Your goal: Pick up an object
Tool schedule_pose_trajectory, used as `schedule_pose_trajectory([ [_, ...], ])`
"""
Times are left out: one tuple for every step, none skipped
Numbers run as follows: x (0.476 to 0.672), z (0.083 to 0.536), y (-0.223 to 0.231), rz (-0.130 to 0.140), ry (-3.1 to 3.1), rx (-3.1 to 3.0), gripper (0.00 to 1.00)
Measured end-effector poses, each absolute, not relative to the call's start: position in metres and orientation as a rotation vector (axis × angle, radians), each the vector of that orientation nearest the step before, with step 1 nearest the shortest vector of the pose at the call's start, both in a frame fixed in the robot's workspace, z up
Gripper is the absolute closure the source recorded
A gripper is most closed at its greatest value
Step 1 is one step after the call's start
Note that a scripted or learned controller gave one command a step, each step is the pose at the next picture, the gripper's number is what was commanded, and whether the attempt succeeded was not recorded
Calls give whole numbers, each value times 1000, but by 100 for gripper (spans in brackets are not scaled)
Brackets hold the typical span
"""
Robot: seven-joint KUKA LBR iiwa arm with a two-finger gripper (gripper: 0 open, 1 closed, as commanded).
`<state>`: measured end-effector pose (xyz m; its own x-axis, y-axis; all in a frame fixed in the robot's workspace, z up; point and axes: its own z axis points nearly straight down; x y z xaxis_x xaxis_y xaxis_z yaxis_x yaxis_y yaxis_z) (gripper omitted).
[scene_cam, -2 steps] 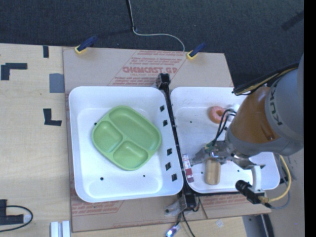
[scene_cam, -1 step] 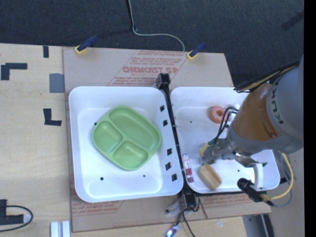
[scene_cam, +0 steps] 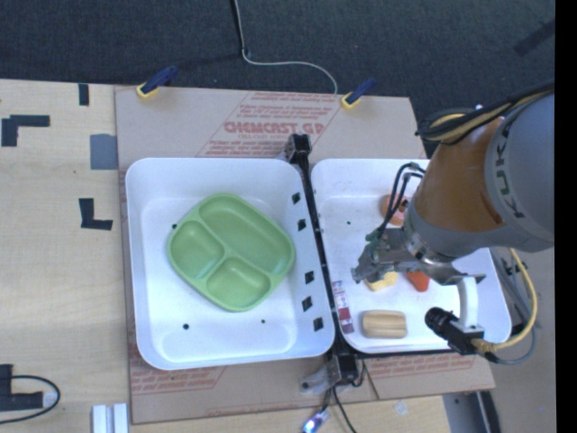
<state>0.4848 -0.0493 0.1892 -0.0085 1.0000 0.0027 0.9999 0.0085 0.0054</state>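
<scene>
My gripper (scene_cam: 377, 265) hangs low over the middle of the right bin (scene_cam: 347, 197), its fingers pointing down and left. A yellow piece (scene_cam: 386, 281) lies right beneath the fingertips, touching or nearly touching them. Just to its right sits a small red-orange object (scene_cam: 418, 281). A tan bread-roll shape (scene_cam: 383, 324) lies near the bin's front wall. A pinkish-orange object (scene_cam: 389, 206) peeks out behind the arm at the back of the bin. The arm's grey and orange body (scene_cam: 469, 183) covers the right part of this bin.
The left bin (scene_cam: 149, 242) holds a green divided plate (scene_cam: 231, 251). A black divider with clips runs between the two bins (scene_cam: 311, 242). Both bins rest on a cardboard sheet (scene_cam: 261, 124). A cable loops at the arm's base (scene_cam: 505, 332).
</scene>
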Motion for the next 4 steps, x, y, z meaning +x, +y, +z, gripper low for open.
schedule_pose_trajectory([
  [484, 241, 10, 4, 2230, 2212, 100],
  [502, 304, -15, 5, 2219, 2217, 100],
  [484, 410, 56, 16, 2230, 2206, 100],
  [484, 420, 109, 1, 2230, 2213, 100],
])
